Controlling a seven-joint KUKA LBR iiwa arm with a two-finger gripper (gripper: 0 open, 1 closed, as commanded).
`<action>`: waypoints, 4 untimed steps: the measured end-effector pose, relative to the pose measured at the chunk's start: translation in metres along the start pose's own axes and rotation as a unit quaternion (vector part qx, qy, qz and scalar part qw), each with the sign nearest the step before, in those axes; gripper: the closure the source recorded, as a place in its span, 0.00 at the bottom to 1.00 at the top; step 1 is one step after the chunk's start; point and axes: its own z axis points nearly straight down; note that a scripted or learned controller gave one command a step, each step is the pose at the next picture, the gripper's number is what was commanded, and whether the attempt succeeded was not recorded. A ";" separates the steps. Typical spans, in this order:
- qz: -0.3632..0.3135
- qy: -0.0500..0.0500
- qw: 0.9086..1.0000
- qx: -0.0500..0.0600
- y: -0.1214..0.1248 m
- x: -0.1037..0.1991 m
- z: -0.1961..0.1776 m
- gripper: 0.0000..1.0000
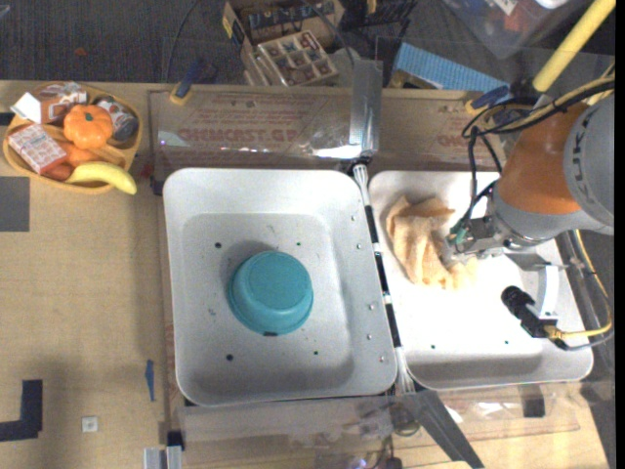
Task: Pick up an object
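Bins sit side by side on the wooden bench [78, 291], both white and shallow. My arm [552, 179] comes in from the right, over the right bin [469, 330], with the orange band showing above the wrist. My gripper [457, 245] is low in that bin, at the right edge of a tan crumpled cloth [418, 237]. From this slant it looks to be touching the cloth or just beside it, and I cannot tell which. Whether my gripper is released or clenched I also cannot tell, because the wrist and its fittings hide the tip. I cannot see any part of the cloth gripped.

The cloth lies in the far left part of the right bin, close to the wall shared with the other bin. It is bunched into a soft heap, with its near end trailing toward the middle of the bin floor.

In the left bin [186, 291] a teal bowl [272, 291] rests upside down near the centre, well apart from my gripper.

At the far left corner of the bench stands a yellow dish [15, 149] with an orange pumpkin [88, 125] and small boxes in it. A banana [103, 175] lies on its near right rim.
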 end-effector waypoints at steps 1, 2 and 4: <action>-0.049 0.002 0.999 0.009 -0.024 -0.006 -0.002 1.00; -0.049 0.002 0.999 0.009 -0.024 -0.007 -0.002 0.00; -0.155 0.002 0.988 0.008 0.015 0.073 -0.081 0.00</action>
